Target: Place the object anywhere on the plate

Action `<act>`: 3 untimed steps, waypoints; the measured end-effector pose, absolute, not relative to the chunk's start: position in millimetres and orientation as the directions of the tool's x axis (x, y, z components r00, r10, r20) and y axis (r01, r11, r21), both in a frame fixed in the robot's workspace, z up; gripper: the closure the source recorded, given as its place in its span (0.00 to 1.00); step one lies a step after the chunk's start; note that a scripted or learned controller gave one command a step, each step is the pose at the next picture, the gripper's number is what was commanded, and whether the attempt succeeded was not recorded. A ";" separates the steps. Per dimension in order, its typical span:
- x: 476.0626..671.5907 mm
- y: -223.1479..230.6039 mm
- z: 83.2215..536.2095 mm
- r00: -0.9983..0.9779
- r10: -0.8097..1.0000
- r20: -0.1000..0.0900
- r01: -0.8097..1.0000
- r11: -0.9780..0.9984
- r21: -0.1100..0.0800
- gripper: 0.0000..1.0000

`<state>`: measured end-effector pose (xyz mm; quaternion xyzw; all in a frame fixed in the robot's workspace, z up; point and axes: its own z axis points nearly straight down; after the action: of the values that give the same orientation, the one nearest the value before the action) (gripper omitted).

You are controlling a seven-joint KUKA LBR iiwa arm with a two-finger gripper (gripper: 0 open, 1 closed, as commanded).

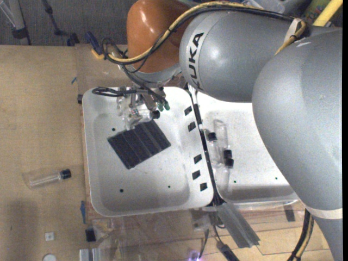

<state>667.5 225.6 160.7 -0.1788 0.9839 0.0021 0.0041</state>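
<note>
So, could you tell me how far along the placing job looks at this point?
Done: nothing can be confirmed as placed. In hand: the gripper hangs over the left bin, just above the dark ribbed plate; whether it carries anything is unclear. Left: two clear vials lie in the right bin, another vial on the bench outside.

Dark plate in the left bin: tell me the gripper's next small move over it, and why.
Probably a short, straight descent toward the plate. The gripper hangs just above the plate's upper edge inside the left bin, so lowering before any release should land the load on the plate. Whether it carries anything is unclear here.
</note>
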 end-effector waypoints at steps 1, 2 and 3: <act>669.7 226.6 93.8 -0.599 -0.800 -0.013 -0.800 0.599 -0.004 1.00; 580.7 194.9 151.1 -0.298 -0.954 -0.004 -0.954 0.298 0.000 1.00; 634.5 214.3 127.2 -0.567 -0.824 -0.009 -0.824 0.567 -0.002 1.00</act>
<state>634.5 214.3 127.2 -0.4653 0.8851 0.0013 0.0045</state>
